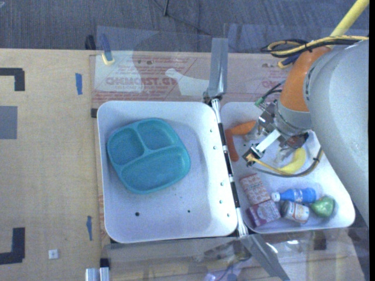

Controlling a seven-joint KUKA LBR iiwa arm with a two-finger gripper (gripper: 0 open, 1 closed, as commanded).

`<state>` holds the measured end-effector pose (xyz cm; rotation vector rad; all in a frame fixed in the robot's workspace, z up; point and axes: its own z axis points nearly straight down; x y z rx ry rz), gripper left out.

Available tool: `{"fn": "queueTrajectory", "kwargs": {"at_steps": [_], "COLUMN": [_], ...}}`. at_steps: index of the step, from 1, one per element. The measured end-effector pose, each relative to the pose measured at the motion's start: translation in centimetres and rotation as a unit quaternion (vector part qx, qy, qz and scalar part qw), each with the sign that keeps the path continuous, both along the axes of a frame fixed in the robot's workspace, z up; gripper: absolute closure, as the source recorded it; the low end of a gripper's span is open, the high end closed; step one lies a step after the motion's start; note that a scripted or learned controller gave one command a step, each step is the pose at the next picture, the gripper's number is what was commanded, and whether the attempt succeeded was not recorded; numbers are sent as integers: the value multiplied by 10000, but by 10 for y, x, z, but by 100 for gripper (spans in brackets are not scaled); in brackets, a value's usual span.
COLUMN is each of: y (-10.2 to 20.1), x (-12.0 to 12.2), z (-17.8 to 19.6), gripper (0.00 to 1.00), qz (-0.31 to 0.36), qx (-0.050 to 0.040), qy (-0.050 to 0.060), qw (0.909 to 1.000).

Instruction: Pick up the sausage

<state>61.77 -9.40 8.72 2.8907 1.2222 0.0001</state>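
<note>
The sausage (232, 148) is a short reddish-orange piece lying along the left wall of the right bin (345, 212), just below an orange carrot-like piece (241, 127). My gripper (286, 149) hangs low over the upper middle of that bin, to the right of the sausage and apart from it, directly above a yellow banana (295, 164). The wrist and its orange band hide much of the gripper.
The left bin (202, 206) holds a teal divided plate (148, 155). At the front of the right bin lie two snack packets (253, 187), a blue bottle (297, 195), a can (295, 211) and a green item (323, 206). The arm's big grey body covers the right side.
</note>
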Motion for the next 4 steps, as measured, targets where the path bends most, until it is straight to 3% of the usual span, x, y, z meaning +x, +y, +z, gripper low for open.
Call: {"fn": "queueTrajectory", "kwargs": {"at_steps": [1, 4], "y": [2, 1], "x": [1, 2], "z": [11, 40], "gripper": [100, 100], "qz": [25, 50], "qx": [-9, -27], "qy": [-3, 4], "qw": [10000, 10000]}}
